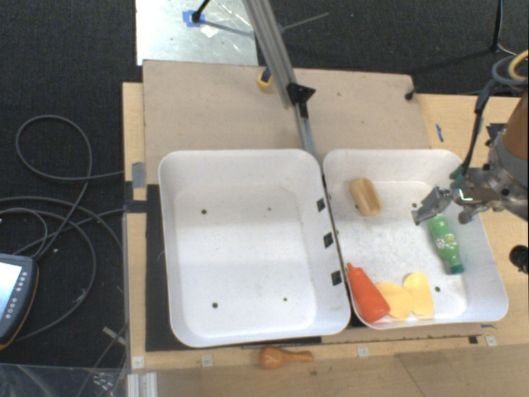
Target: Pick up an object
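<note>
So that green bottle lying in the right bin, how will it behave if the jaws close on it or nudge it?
The green bottle lies on its side and looks round-bodied, so a nudge would probably roll it across the right bin. It looks like glossy plastic, likely stiff, light and a bit slippery. The gripper sits near its cap end.

Robotics lab: bench (pixel 248 106) with bins (pixel 178 222), floor cables (pixel 50 172)

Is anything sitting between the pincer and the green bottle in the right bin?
Nothing visible does. The pincer hangs right over the top end of the green bottle. The tan block, the orange piece and the yellow pieces all lie off to the side in that bin.
</note>
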{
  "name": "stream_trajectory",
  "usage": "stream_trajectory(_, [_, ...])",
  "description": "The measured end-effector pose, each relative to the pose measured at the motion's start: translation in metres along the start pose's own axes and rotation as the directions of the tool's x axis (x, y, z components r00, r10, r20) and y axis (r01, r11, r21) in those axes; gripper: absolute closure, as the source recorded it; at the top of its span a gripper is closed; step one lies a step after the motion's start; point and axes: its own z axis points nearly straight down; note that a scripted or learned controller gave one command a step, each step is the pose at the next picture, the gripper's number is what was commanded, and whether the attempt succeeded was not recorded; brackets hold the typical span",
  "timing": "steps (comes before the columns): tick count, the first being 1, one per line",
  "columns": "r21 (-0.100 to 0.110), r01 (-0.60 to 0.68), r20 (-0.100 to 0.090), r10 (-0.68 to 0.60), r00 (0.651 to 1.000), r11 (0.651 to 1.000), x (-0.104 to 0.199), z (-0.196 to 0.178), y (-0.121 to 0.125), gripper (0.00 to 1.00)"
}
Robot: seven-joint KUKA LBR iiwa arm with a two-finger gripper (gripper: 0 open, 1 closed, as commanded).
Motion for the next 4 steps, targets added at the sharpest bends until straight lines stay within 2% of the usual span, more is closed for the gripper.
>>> stream_trajectory(1, [-0.004,-0.002,0.001,0.002,1.0,1.0,0.0,-0.002,0.001,0.0])
stream_trajectory(2, [0.003,-0.005,0.0,0.005,1.0,1.0,-0.001,0.06,0.004,0.0])
stream_trajectory(3, [0.001,-0.005,-0.001,0.005,1.0,1.0,0.002,0.102,0.005,0.0])
stream_trajectory(4, [0.004,-0.006,-0.001,0.006,1.0,1.0,0.003,0.162,-0.003,0.0])
